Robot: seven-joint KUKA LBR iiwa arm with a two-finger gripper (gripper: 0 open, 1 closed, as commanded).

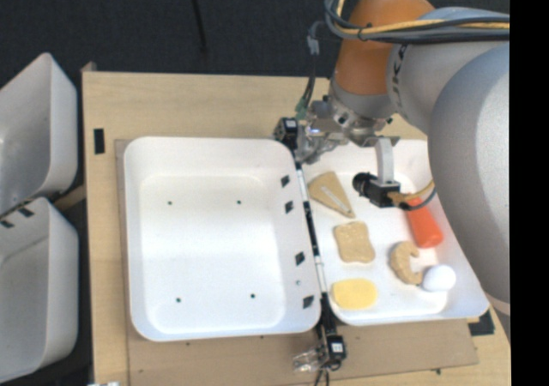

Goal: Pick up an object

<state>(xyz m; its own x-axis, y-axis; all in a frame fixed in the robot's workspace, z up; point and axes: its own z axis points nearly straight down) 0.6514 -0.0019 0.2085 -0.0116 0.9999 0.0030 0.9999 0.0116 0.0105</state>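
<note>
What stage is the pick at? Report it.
Done: nothing looks lifted; the tan wedge-shaped piece, square tan cracker-like piece, round yellow disc, orange cylinder and small white ball lie in the right white bin. In hand: the tool hangs over that bin's far-left corner. Left: grasp, lift.

Bins (206, 316): smooth white plastic, slight sheen. Bench (107, 230): matt pale wood. Arm (467, 110): glossy grey shell, orange band (377, 24). Toast slice (353, 242): rough, matt.

Pale wood bench (107, 230) on dark floor (171, 7), possibly carpet. Two white blocks (30, 204) at left edge, stacked. Light even, soft.
</note>
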